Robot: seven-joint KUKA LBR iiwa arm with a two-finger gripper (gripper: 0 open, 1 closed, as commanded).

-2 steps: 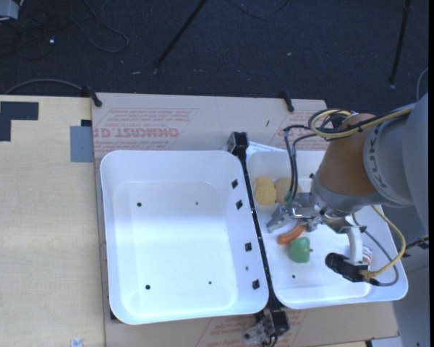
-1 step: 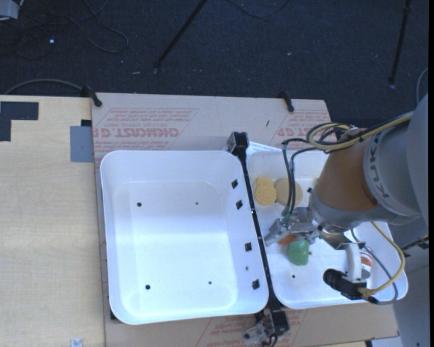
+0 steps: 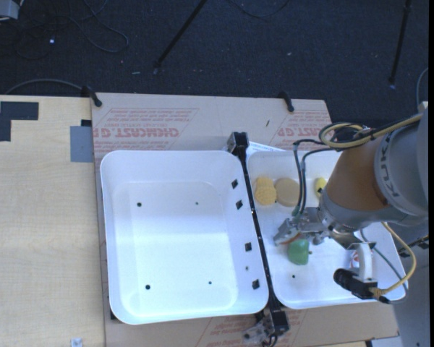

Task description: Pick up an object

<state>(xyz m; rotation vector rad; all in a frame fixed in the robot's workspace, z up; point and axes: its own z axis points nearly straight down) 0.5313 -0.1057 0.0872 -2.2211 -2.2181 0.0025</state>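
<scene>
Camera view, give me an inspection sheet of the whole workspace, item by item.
Surface: left bin beside right bin, on cardboard sheet over wooden bench.
Job's things: green object, yellow sponge, tan disc, small yellow piece, all in right bin.
Clutter: nothing seen.
Grippers: gripper low over right bin, at the green object.
Cables: yellow and black cables along arm.
Surroundings: dark carpet, floor cables.

My arm (image 3: 372, 176) comes in from the right of the frame, orange band showing, wrist bent down, gripper (image 3: 298, 234) right of centre.
</scene>
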